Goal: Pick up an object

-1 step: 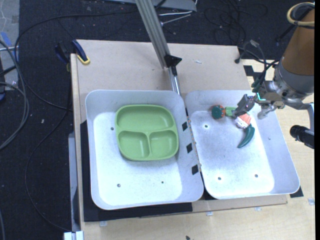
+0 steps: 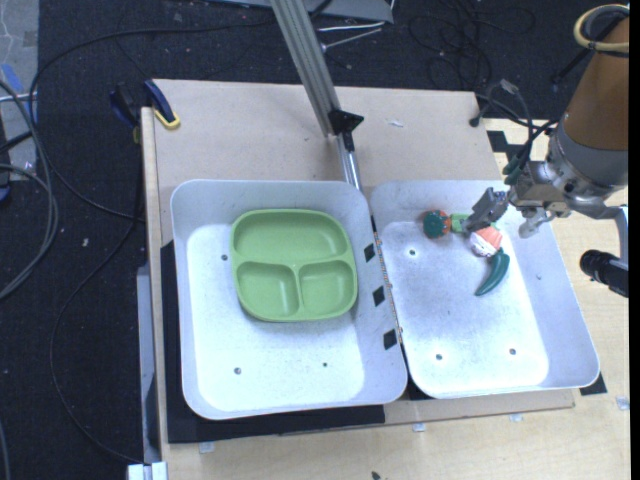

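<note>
Gripper (image 2: 505, 213) open, empty, above toy cluster in right bin (image 2: 545, 363)
Green pepper toy (image 2: 492, 274) probably light, stiff, slick; pinch its middle; green tray (image 2: 295, 265) left bin

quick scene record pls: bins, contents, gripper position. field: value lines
left bin: holds a green divided plate, three compartments
right bin: small toys clustered near its far edge
toys: green-and-orange piece, red-and-white piece, dark green curved piece
gripper: above the far part of the right bin, right by the toy cluster
grasp: cannot tell
arm: reaches in from the right, orange band visible
</note>
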Tool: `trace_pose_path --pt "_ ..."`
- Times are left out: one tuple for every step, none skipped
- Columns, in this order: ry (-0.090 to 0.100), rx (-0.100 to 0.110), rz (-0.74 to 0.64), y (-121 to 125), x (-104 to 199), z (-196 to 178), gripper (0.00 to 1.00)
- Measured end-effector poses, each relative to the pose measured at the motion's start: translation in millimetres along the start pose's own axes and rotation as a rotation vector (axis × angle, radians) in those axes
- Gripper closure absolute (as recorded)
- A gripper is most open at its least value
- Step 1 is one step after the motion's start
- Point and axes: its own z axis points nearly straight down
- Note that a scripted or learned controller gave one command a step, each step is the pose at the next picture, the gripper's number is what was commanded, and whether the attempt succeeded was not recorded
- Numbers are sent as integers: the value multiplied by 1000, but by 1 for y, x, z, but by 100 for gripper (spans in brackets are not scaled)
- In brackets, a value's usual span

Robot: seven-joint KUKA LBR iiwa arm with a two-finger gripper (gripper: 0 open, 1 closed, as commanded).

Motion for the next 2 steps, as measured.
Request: trace_pose_path --pt "1 5 2 -4 2 64 0" --pt "1 6 3 -14 -1 122 0"
